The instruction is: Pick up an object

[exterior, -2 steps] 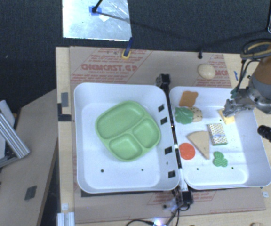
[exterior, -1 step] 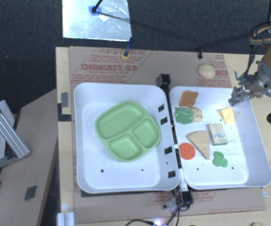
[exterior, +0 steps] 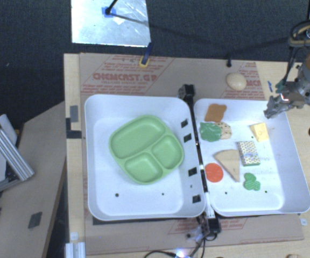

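Note:
The right bin (exterior: 289,144) holds several small food toys: a brown toast piece (exterior: 216,112), a green leafy piece (exterior: 210,131), a yellow cheese wedge (exterior: 260,131), a patterned small box (exterior: 248,153), a tan bread slice (exterior: 229,162), an orange-red disc (exterior: 214,173) and a green broccoli piece (exterior: 251,182). My gripper (exterior: 275,108) hangs at the far right corner of that bin, above and to the right of the cheese wedge. Nothing shows between its fingers.
The left bin (exterior: 98,144) carries a green three-compartment plate (exterior: 145,149). A beige egg-shaped object (exterior: 236,81) lies on the cardboard behind the right bin. A black divider (exterior: 194,144) runs between the bins. A metal frame (exterior: 4,149) stands at far left.

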Robot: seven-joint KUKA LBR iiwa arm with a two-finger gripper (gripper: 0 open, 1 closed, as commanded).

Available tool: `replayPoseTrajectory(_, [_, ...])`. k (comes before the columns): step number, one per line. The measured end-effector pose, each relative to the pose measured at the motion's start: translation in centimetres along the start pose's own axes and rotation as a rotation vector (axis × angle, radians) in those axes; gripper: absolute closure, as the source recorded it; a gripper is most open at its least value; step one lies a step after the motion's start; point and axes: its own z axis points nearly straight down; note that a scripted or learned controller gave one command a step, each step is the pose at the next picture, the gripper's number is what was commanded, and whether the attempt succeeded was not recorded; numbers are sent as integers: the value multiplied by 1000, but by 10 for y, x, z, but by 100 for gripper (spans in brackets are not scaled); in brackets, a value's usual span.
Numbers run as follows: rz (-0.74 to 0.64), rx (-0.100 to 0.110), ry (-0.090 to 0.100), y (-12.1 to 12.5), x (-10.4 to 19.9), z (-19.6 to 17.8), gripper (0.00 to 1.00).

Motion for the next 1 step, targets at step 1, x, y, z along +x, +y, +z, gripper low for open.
replayPoseTrajectory(1, [-3, 5, 3, -21, 56, 6, 100])
